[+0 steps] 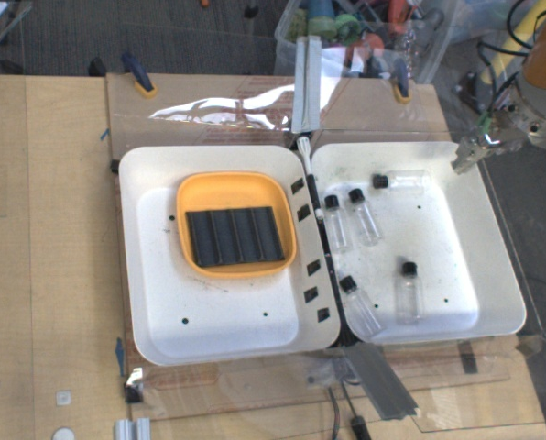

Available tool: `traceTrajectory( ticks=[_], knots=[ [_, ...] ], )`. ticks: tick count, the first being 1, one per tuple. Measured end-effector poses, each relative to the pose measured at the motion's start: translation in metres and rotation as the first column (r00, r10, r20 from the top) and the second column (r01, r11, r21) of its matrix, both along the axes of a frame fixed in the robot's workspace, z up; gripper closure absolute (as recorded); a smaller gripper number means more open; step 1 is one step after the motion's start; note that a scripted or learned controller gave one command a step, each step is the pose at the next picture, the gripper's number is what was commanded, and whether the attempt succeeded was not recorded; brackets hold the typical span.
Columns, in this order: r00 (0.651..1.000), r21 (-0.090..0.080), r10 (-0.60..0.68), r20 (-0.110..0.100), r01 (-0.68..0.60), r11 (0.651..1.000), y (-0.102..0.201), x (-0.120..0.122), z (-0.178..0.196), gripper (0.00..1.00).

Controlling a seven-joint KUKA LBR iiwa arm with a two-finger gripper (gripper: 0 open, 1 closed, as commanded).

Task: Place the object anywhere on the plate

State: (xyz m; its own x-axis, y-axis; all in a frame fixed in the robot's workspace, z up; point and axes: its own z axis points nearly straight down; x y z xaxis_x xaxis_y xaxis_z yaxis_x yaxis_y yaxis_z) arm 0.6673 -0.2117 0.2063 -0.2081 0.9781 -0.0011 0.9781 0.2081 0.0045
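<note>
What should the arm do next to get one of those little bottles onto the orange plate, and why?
Probably swing the gripper inward and down over the nearest vial. The gripper sits at the right bin's upper right edge, all vials lie in that bin, and the orange plate in the left bin bears a black ridged block.

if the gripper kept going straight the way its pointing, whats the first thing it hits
The gripper sits at the right bin's upper right corner, pointing down and left. Going on, it would probably meet the clear vial with a black cap lying near the bin's top edge first, though its height above the bin is unclear.
</note>
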Motion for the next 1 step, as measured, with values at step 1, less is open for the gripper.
traceTrajectory(
  ticks=[1],
  knots=[
    [0.983,-0.003,0.185,0.0,-0.185,0.983,-0.0108,0.0009,0.0983,1.0]
  ],
)
